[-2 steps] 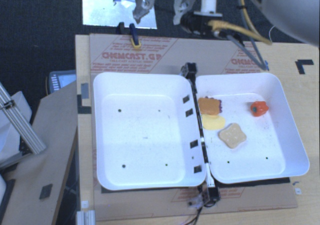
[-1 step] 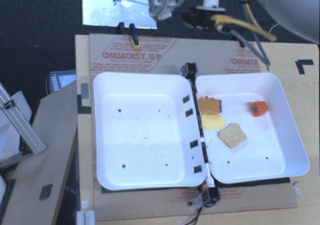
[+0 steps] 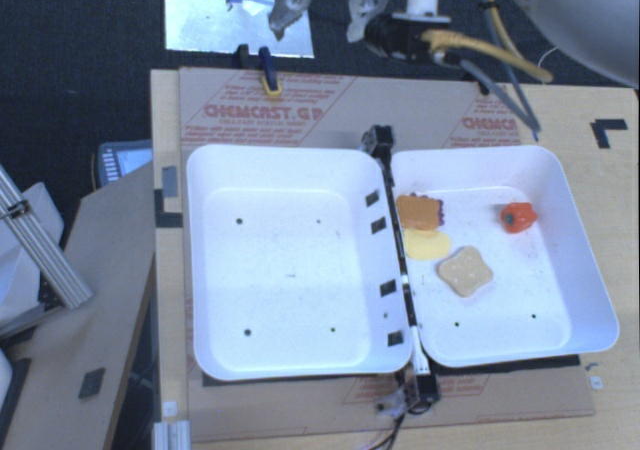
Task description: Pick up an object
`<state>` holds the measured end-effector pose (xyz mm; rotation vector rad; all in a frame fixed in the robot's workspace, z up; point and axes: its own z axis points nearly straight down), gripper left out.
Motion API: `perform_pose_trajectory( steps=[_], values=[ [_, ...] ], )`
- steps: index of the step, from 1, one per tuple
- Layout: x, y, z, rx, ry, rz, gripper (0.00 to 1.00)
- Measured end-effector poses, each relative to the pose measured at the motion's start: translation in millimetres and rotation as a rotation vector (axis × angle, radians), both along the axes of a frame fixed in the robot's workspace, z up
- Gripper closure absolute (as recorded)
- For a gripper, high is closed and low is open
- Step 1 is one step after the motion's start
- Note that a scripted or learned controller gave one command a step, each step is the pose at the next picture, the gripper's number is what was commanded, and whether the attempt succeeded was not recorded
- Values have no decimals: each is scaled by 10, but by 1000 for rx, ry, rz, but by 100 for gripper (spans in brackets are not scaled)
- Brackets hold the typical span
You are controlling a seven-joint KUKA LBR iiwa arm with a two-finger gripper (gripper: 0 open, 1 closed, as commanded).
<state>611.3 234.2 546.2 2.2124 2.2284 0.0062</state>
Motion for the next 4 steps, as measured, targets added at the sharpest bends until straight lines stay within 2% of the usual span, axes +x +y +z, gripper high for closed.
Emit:
perform_pose_trajectory(
  steps=[1, 2, 3, 4],
  values=[
    [0, 5, 114, 1, -2, 3, 100],
    [0, 4, 112, 1, -2, 3, 0],
    [0, 9, 228, 2, -5, 5, 100],
    [0, 8, 224, 2, -4, 6, 0]
  ],
)
